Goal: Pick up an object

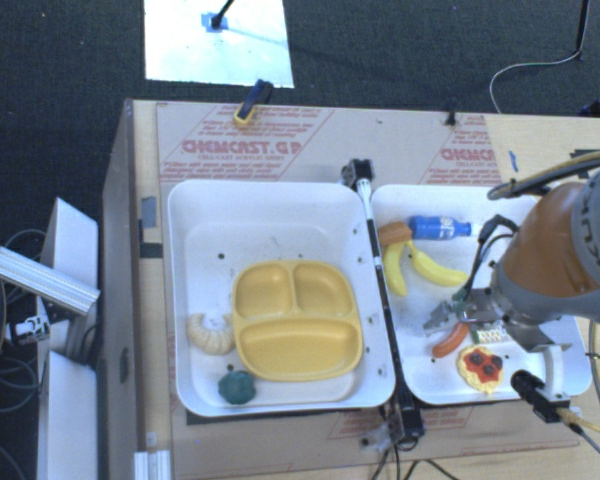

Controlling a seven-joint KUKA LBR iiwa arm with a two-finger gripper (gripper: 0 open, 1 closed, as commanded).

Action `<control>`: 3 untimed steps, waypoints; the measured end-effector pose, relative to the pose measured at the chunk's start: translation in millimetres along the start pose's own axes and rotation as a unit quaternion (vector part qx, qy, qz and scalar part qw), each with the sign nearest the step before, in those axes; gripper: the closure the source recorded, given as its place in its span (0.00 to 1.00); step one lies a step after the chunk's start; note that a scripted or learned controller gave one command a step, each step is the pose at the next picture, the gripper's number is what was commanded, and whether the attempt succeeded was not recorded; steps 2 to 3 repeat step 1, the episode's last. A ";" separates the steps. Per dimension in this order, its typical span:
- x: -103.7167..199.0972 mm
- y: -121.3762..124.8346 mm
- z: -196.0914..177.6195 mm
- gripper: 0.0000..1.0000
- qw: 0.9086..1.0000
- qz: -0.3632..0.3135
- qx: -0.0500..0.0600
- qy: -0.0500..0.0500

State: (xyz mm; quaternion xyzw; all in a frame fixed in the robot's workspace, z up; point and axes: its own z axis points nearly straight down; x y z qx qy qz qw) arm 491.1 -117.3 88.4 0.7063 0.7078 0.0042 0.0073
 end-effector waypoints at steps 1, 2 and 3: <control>2.3 -0.1 -0.1 0.00 1.000 0.000 -0.001 -0.002; 2.3 -0.1 -0.1 0.00 1.000 0.000 -0.001 -0.002; 2.3 -0.1 -0.1 0.00 1.000 0.000 -0.001 -0.002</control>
